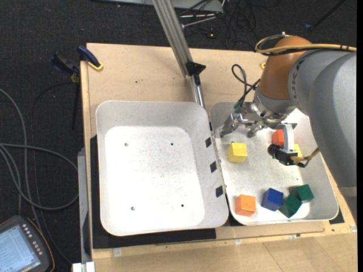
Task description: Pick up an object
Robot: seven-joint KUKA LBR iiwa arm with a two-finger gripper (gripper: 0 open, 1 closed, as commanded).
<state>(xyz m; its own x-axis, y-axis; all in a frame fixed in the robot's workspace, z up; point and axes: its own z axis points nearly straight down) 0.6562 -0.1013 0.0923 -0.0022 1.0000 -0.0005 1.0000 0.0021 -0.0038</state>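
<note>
Over the right bin (317, 211) on the desk (142, 72), the gripper (243, 123) hangs just above a yellow cube (237, 152), can't tell how it's set, with orange (245, 204), blue (273, 199) and green cubes (298, 198) near the front.

A light wooden bench top (147, 75) is set on a dark carpeted floor (34, 33), across which black cables (22, 169) are trailed, while a slanted metal pole (173, 30) is seen above and a screen (17, 248) at the lower left corner.
</note>
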